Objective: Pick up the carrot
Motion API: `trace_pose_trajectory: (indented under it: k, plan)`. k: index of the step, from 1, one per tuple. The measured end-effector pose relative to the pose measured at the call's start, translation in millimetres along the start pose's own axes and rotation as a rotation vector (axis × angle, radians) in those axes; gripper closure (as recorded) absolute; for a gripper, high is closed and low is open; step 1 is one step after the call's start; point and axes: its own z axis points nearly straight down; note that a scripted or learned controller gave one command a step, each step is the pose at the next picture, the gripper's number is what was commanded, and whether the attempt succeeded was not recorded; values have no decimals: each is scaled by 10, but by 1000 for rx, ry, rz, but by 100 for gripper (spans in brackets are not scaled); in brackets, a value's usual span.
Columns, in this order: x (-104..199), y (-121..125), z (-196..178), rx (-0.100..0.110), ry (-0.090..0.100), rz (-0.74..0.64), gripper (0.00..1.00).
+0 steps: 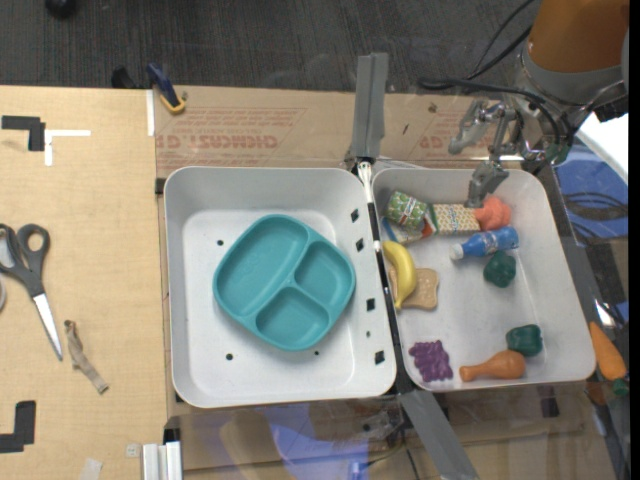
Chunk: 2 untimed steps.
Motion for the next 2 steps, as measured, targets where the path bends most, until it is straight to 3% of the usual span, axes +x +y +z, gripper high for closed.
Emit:
trace_pose_trajectory:
  k: [1,2]
  plan:
    - [421,-224,596,0,1,-263,0]
    - [780,-24,1290,-2,0,-754,0]
